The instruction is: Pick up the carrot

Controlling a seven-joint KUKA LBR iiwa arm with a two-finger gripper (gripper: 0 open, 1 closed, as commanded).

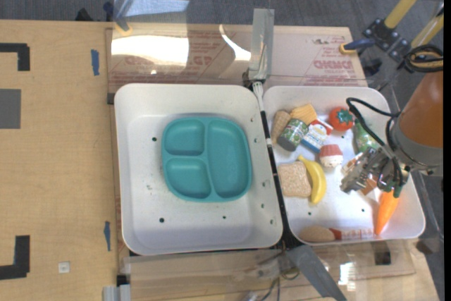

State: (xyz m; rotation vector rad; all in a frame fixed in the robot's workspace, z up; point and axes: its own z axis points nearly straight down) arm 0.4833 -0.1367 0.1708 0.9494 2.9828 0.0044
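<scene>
Orange carrot (384,211), tip toward camera

Carrot (384,211): orange, tapered, with a bit of green at the thick end. It's lying in the right bin (412,222), toward 4 o'clock, near the right wall. It's sitting almost vertical in view, with the thick end pointing to 12 o'clock and the tip to about 6–7 o'clock.

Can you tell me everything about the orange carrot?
The carrot is a small orange toy, plastic-looking, with a bit of green at its thick top end. It lies in the right bin near the front right corner, its point aimed at the front wall. The gripper is right at its top end.
</scene>
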